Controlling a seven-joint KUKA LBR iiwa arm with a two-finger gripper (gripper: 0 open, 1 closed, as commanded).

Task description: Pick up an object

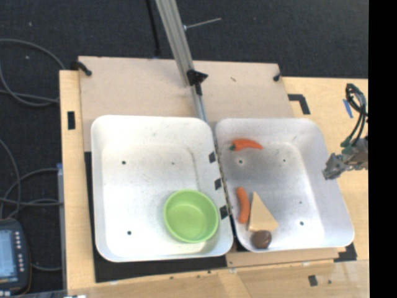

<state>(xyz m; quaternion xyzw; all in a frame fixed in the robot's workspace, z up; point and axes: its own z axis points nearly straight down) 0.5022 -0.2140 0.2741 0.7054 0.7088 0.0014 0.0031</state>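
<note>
Pincer at bench's right edge, over right bin's right rim; grip state cannot tell. Right bin: pepper near back, carrot, wedge, brown ball at front-left corner. Left bin: green bowl near front-right corner.

High slanted overview of both bins

Robot lab: bench with white bins; loose cables
</note>
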